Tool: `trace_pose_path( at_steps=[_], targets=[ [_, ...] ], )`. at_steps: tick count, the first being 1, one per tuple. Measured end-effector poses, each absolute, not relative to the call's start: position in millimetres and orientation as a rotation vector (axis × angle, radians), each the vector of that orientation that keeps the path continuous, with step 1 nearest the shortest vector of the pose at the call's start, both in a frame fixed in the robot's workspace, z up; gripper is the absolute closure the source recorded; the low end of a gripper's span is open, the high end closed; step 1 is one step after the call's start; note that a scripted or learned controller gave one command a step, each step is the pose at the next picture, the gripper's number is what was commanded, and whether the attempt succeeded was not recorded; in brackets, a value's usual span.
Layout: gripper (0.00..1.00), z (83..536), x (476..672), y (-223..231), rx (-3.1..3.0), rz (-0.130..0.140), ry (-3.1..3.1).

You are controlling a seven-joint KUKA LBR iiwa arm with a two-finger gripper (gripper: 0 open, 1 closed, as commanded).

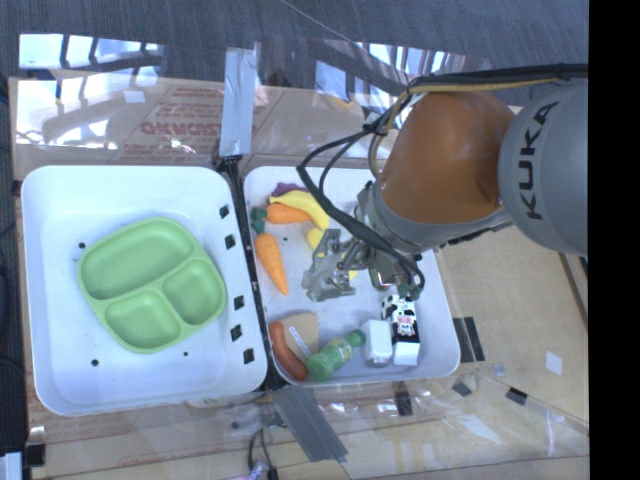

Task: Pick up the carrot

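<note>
Right white bin (pixel 440 353): carrot (pixel 271 262) just left of the hand (pixel 328 280).

Divided plate (pixel 150 283) in left bin (pixel 50 268). Right bin (pixel 440 353): carrot (pixel 271 262) by left wall, gripper (pixel 330 273) just right of it, bottle (pixel 333 356) along front edge.

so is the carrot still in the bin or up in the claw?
In the bin. The carrot lies flat on the right bin's floor near its left wall, apart from the claw, which sits beside it to the right.
</note>
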State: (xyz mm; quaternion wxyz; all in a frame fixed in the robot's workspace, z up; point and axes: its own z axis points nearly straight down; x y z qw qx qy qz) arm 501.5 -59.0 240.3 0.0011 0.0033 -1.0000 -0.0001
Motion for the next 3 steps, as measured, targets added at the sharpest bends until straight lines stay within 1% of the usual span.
trace_pose_path(
  at_steps=[1, 2, 3],
  targets=[
    [1.00, 284, 563.2, -66, -0.249, 0.001, -3.137],
    [1.00, 261, 553.2, 60, -0.343, -0.003, -3.122],
    [1.00, 250, 575.5, 66, -0.018, 0.000, -3.144]
  ],
)
